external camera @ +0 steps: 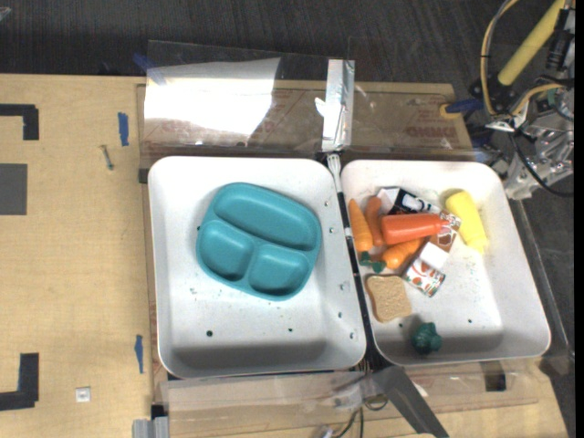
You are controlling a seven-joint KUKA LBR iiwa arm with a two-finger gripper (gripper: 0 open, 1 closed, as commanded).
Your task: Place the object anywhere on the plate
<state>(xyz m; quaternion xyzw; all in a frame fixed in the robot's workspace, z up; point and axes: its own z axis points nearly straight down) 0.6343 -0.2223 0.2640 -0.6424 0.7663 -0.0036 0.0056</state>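
**Bins, bench and clutter around them**

Two shallow white plastic bins sit side by side, their inner rims touching: the left bin (pixel 173 327) and the right bin (pixel 520 313). Both rest on a tan wooden surface (pixel 73 272) marked with black tape corners (pixel 27 121) and small blue tape strips (pixel 122 128). Behind the bins lies a sheet of clear plastic film (pixel 214 108), glaring in the light, with a silvery upright strip (pixel 338 103) beside it. At the upper right, yellow and black cables (pixel 525 39) loop above the dark floor (pixel 274 7).
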